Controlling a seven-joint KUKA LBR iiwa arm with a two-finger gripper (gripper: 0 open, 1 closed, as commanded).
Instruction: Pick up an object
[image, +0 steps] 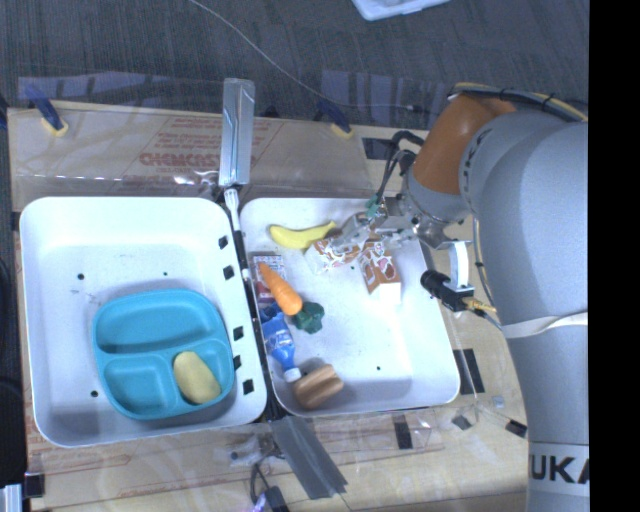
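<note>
The gripper (372, 222) hovers just right of the banana (297, 236) in the right bin (425, 375); whether its fingers are open, I cannot tell. The banana looks light, smooth (probably plastic): grip across its middle.

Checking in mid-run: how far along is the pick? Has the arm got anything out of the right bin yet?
Nothing looks picked yet. The banana, carrot, broccoli, bottle and hot dog bun all lie in the right bin. In hand: the gripper is low over the clear wrappers at the bin's far side; its grasp is not clear. Left: securing an object and lifting it.
</note>
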